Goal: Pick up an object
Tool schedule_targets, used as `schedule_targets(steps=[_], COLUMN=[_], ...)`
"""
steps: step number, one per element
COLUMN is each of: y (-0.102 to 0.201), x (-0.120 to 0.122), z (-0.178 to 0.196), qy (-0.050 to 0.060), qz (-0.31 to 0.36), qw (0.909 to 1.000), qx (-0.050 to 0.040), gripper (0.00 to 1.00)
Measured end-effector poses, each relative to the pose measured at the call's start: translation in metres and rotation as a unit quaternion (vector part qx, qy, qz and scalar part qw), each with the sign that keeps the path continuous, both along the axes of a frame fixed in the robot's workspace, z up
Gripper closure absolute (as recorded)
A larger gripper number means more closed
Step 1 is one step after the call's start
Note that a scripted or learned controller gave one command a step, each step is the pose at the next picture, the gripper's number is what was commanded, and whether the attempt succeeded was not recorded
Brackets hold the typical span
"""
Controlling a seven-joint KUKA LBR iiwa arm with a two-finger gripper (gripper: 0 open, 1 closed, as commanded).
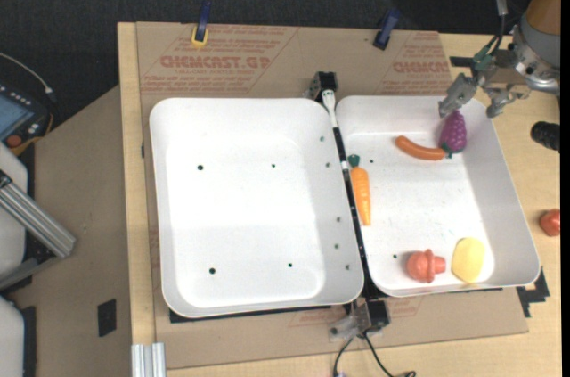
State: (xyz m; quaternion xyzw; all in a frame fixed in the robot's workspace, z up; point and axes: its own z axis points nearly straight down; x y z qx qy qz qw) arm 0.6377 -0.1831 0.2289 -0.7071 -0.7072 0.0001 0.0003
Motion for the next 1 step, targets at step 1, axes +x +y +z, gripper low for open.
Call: schedule_targets(steps=[1], y=[-0.0393], x=[-0.0544], z=[0.0241], qy=[0.001], qz=[-0.002], qw=[1.0], qx=[-0.0005], gripper=[0.0])
